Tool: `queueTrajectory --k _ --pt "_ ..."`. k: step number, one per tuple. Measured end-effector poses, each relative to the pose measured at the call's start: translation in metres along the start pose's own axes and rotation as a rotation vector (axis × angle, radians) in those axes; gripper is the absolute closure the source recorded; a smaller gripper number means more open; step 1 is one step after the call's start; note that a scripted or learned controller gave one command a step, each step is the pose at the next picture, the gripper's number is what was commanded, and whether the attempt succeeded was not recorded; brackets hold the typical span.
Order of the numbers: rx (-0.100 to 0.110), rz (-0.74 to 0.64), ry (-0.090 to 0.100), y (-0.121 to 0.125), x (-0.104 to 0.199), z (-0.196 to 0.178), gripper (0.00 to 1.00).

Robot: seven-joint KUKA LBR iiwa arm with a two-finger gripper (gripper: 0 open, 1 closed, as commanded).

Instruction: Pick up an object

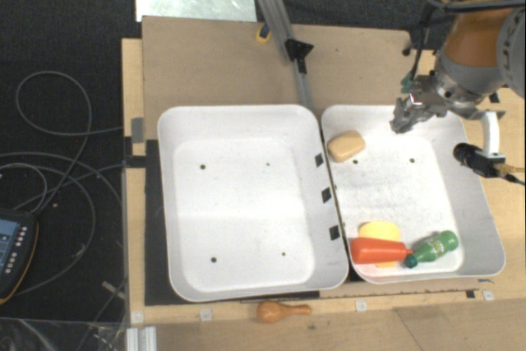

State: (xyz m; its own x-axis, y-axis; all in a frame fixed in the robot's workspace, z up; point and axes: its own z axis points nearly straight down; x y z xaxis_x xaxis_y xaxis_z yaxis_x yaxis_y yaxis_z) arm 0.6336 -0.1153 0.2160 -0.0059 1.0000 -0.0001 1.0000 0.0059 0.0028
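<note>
On the left sits a white bin [238, 201]. Below it, on the bench edge, lies a small brown pear-shaped toy [282, 310], outside both bins.

Next comes the right bin [394, 177]. Near its top left corner rests a tan, bread-like lump [346, 146]. It looks light and maybe a bit squishy, so a squeeze across its short side should work well.

Down at the near edge, three toys crowd together. A yellow piece [380, 231] lies just behind an orange carrot-like one [378, 251], and they seem to touch. A green bottle [431, 248] lies tipped over, its cap end against the orange one. These look like smooth, hard plastic, so they could slip or roll. The bottle is best held across its round middle.

Far right, the gripper [404, 121] hangs over the top edge of the right bin, near the tan lump. It is small and dark here, so I cannot tell if it is spread or closed. Nothing seems to be in it.
</note>
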Motion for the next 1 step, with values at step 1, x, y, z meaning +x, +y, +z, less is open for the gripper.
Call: queueTrajectory --k 1 --pt "0.004 -0.003 0.002 -0.0171 0.0485 0.0078 1.0"
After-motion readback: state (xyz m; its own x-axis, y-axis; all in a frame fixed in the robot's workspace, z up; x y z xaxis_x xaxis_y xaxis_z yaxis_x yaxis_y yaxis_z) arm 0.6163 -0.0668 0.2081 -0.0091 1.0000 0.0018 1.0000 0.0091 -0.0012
